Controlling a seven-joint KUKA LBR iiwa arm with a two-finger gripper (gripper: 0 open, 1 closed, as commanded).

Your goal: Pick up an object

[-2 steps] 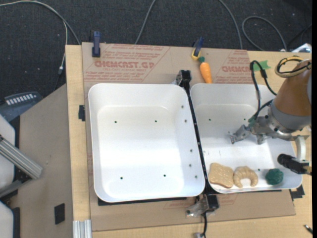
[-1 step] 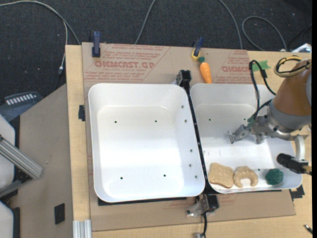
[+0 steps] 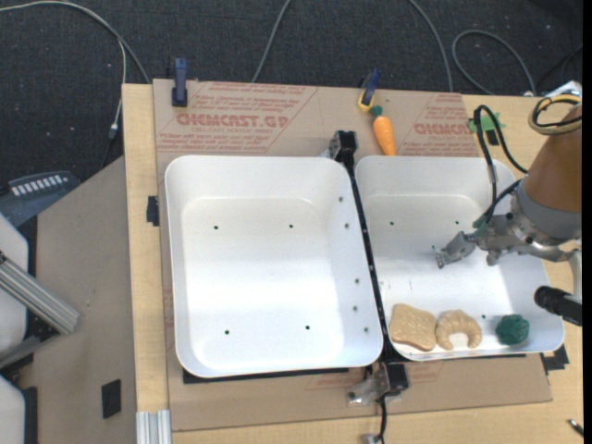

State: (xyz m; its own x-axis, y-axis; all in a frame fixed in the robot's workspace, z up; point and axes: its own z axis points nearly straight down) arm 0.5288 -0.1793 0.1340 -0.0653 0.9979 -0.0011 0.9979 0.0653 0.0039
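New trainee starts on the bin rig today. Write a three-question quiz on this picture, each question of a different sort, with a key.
1. True or false: the toy carrot lies inside the left bin.
2. Multiple choice: which bin does the gripper hover over? A) the left bin B) the right bin C) neither
3. Fill in: along the near edge of the right bin lie a tan bread slice, a croissant and a dark ___ ball.

Key
1. False: it lies on the board behind the bins.
2. B
3. green
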